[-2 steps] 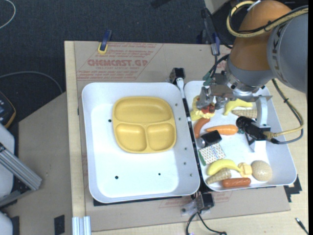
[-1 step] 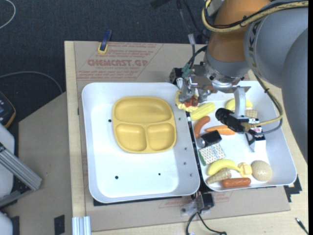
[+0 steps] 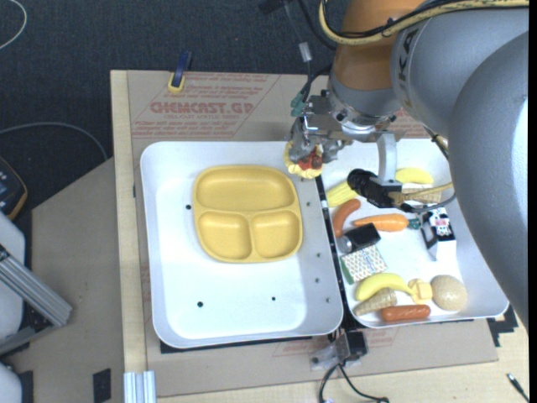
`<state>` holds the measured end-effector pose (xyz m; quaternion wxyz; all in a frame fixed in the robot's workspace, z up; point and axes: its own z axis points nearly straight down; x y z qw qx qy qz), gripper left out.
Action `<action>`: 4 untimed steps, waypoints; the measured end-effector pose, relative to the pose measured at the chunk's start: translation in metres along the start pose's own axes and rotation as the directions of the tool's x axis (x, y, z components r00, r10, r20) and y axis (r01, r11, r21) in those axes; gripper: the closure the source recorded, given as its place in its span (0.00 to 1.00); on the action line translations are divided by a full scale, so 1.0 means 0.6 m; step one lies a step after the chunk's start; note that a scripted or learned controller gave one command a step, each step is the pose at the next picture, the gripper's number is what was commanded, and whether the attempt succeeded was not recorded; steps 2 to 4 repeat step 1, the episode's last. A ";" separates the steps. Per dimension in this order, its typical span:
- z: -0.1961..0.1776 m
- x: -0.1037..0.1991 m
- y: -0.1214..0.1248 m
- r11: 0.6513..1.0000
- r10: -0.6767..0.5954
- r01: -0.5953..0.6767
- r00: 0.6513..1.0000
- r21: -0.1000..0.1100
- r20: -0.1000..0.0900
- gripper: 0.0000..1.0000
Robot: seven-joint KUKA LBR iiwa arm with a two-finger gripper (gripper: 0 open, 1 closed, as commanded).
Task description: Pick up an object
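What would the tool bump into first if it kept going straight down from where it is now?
Probably the small red-and-yellow object right under the tool, near the far edge between the two bins. Depth is hard to judge here, and they may already be touching.

A robotics lab: a grey arm (image 3: 453, 65) over two white bins (image 3: 168, 250) on a board (image 3: 218, 99), loose cables (image 3: 50, 133) around.

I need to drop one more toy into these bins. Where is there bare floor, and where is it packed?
Left bin: bare floor runs in front of the yellow divided plate and along its left wall. Right bin: crowded with toy food, from the banana and sausage up to the carrot. The hand hangs over the rim between the bins.
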<state>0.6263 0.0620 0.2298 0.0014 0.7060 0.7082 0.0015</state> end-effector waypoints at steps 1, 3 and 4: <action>0.024 0.004 -0.006 1.000 0.003 -0.003 1.000 0.008 0.000 1.00; 0.024 0.004 -0.006 1.000 0.003 -0.003 1.000 0.008 0.000 1.00; 0.024 0.004 -0.006 1.000 0.003 -0.003 1.000 0.008 0.000 1.00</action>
